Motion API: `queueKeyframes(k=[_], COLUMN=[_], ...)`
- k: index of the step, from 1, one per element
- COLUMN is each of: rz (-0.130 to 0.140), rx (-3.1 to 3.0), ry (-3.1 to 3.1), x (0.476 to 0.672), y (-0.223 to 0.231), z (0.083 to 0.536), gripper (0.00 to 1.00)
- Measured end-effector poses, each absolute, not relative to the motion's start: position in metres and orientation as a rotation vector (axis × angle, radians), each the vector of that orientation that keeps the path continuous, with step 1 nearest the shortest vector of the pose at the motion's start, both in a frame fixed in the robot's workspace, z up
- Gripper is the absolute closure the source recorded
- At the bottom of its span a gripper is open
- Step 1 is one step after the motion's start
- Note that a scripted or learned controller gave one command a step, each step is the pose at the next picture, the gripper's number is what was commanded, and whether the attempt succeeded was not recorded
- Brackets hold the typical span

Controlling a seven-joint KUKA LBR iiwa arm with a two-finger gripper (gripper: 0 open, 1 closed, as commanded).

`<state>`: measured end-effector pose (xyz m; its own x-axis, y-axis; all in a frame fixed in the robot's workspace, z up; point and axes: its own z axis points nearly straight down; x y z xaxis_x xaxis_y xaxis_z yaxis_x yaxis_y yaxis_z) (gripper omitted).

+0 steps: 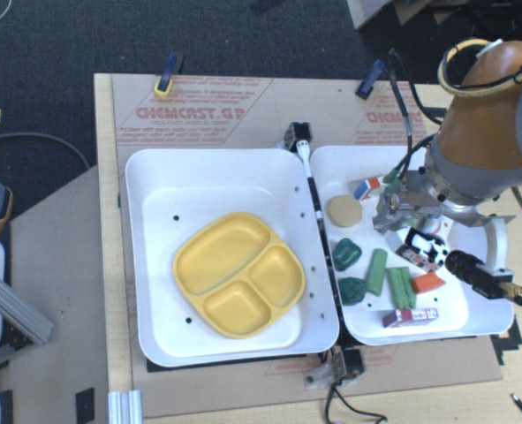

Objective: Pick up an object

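Fingers unreadable, open or closed impossible to tell, poised just right of the tan round disc in the right bin; flat, pale, circular.

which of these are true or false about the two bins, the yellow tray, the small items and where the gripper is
1. The yellow tray lies in the left bin. True.
2. The tray has three compartments. True.
3. The gripper hangs over the left bin. False: it is over the right bin.
4. The round tan disc sits on the tray. False: it lies in the right bin, near the divider.
5. Several green pieces lie in the right bin. True.
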<state>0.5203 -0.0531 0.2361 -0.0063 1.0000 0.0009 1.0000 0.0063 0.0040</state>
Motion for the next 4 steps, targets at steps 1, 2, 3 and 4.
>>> queueKeyframes(k=[1,2,3,4], rz=[-0.002,0.004,-0.005,-0.001], rx=[2.219,2.216,2.224,2.222], ry=[2.230,2.224,2.225,2.222], x=[0.522,0.524,0.525,0.526], y=[-0.005,0.015,0.020,0.018], z=[0.219,0.234,0.214,0.214], gripper=[1.00,1.00,1.00,1.00])
